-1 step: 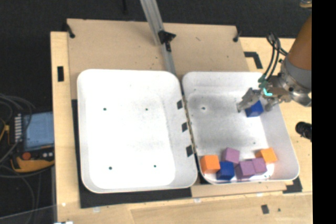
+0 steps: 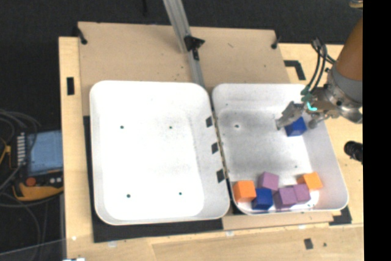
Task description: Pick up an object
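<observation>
Camera view | gripper (image 2: 297, 120) at right bin's (image 2: 244, 108) one o'clock, pinching blue block (image 2: 295, 127) held above the floor | block judged light, rigid, flat-sided: grip opposite faces | spare blocks (image 2: 278, 190) cluster at six o'clock

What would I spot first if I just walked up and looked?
Probably the robot's hand above the right white bin, with a small blue block between its fingers. Next, the heap of orange, purple and blue blocks along that bin's near edge. The left white bin sits beside it.
</observation>
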